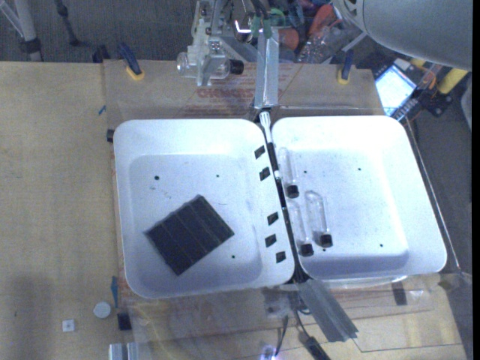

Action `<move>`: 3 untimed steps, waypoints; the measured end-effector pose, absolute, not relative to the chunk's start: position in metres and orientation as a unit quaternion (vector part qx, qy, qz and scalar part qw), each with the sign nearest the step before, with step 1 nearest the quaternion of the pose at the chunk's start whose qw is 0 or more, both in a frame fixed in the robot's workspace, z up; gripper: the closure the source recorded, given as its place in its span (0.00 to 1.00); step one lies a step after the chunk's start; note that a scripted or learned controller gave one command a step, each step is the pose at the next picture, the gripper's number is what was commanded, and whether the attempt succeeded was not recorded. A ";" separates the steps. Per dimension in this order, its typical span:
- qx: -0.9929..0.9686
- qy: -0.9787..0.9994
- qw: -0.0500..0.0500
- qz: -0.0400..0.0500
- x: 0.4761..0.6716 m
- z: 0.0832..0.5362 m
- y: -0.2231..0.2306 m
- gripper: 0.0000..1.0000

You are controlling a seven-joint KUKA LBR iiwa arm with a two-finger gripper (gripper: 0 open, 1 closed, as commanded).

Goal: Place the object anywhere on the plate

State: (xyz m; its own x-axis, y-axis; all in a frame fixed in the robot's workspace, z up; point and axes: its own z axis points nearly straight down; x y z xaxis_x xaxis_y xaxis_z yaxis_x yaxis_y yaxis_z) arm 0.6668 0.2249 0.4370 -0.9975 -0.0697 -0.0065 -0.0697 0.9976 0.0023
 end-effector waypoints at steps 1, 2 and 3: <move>-0.327 0.945 0.005 0.001 0.667 0.437 0.225 1.00; -0.129 0.992 0.002 0.001 0.667 0.437 0.197 1.00; 0.271 0.963 0.003 0.001 0.666 0.436 0.217 1.00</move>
State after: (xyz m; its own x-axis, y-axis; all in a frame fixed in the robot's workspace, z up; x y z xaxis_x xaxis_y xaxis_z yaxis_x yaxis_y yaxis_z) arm 0.6665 0.2170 0.4360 -0.8528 0.5221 -0.0043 0.5221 0.8529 0.0040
